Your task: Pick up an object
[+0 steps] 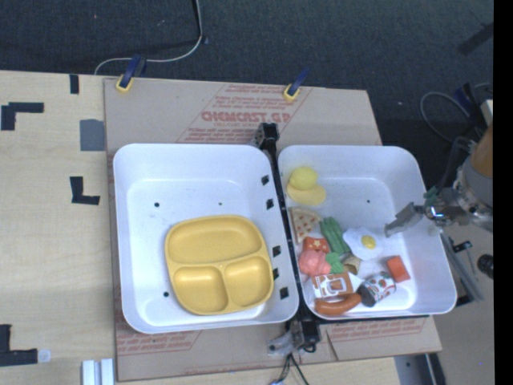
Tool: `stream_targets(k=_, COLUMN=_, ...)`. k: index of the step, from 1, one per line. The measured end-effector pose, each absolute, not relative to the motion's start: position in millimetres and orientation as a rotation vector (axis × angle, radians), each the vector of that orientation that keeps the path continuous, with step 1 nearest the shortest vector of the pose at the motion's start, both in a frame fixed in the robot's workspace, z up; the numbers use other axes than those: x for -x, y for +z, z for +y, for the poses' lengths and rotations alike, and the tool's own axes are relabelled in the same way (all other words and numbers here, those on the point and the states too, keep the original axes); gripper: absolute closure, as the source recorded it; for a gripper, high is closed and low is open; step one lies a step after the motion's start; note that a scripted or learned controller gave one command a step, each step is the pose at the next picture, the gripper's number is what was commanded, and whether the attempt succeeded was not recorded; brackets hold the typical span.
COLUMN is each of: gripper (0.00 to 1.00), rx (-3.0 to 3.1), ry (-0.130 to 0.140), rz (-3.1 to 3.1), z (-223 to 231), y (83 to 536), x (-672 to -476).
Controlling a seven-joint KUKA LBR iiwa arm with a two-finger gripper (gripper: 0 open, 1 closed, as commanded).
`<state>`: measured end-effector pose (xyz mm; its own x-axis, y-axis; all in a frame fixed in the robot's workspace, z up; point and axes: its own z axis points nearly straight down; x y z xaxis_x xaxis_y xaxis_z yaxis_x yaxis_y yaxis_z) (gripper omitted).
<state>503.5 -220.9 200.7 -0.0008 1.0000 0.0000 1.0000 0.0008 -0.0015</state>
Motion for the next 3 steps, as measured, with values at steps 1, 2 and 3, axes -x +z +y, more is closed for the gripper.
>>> stream_targets(k=1, gripper=0.00, rx=2.212, ry=0.001, rz=-2.228, z=-166, y=126, x=-562.4)
stream_targets(k=2, gripper=0.00, rx=2.227, ry=0.007, rz=-2.227, z=-122, y=89, x=-560.2)
stream_targets(k=3, gripper=1.00, rx=2.226, ry=0.002, rz=-2.223, z=-122, y=100, x=-560.4)
